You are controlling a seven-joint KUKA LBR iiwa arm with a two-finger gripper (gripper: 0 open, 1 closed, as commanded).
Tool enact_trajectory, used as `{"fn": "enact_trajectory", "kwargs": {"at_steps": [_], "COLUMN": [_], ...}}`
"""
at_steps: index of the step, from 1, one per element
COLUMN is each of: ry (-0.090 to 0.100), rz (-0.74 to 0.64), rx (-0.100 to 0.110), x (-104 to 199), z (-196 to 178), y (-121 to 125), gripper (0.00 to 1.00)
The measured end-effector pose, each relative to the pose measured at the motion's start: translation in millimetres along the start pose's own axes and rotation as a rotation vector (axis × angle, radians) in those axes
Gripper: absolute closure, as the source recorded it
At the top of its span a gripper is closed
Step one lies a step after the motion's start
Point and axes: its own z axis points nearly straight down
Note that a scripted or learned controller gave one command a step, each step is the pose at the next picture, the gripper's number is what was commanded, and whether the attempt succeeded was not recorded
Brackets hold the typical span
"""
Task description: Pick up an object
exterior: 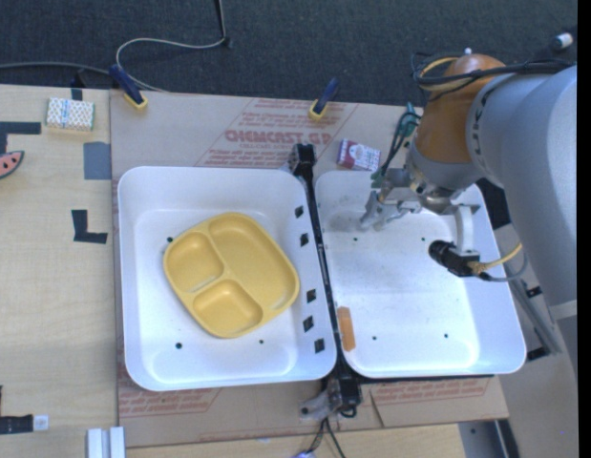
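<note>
**Operator:** Report gripper position and state.

**Technician:** The gripper (378, 213) hangs over the rear left part of the right bin (486, 351), below the orange band (448, 122) of the arm (524, 151). Its two fingers (368, 217) point down and to the left. They stand slightly apart, and nothing is seen between them.

**Operator:** Locate the objects available for pickup.

**Technician:** A small orange piece (346, 327) lies in the right bin, against its left wall, toward the front. It is well apart from the gripper, nearer the camera. A yellow divided tray (230, 273) with three compartments lies flat in the middle of the left bin (142, 351), across the central divider from the gripper.

**Operator:** Any items outside the bins?

**Technician:** A small red-and-white packet (357, 155) lies on the cardboard (247, 132) just behind the right bin, near the gripper. Two yellow-and-blue clamps (128, 84) grip the rear edge of the cardboard.
</note>
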Motion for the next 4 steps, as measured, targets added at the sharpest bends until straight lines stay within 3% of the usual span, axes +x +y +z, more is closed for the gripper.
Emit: {"fn": "enact_trajectory", "kwargs": {"at_steps": [1, 2, 3, 4], "ry": [0.0, -0.004, -0.005, -0.003], "rz": [0.0, 0.005, 0.005, 0.004], "rx": [0.0, -0.001, -0.003, -0.001], "x": [0.0, 4.3, 4.3, 5.3], "z": [0.1, 37.7, 27.4, 18.3], "y": [0.0, 0.5, 1.0, 0.8], "gripper": [0.0, 0.0, 1.0, 1.0]}}
